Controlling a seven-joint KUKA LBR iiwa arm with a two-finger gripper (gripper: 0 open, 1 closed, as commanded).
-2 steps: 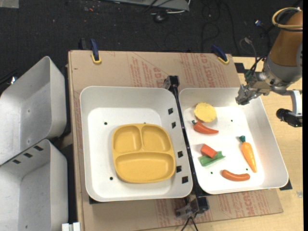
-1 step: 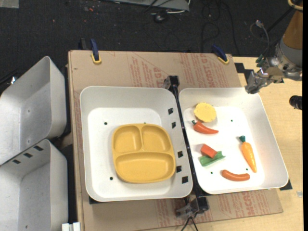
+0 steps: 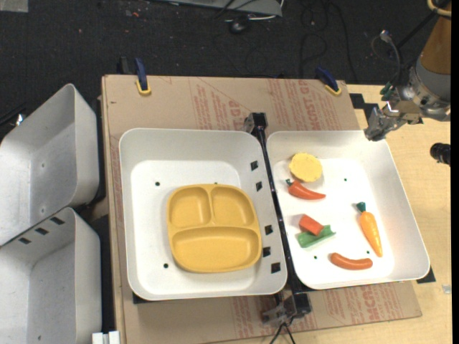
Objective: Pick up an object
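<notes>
The right bin (image 3: 398, 192) holds several toy foods: a yellow round piece (image 3: 306, 167) at the back left, a red chili pepper (image 3: 305, 190) just in front of it, a red and green piece (image 3: 313, 231) in the middle, an orange carrot (image 3: 368, 229) on the right, and a red-orange sausage (image 3: 351, 261) near the front. My gripper (image 3: 376, 129) hangs above the back right corner of this bin, apart from all the foods. Nothing shows between its fingers.
A yellow divided plate (image 3: 214, 228) lies in the left bin (image 3: 140, 192). Two grey-white containers (image 3: 43, 163) stand off the bench at the left. Blue clamps (image 3: 142, 77) hold the cardboard base at the back.
</notes>
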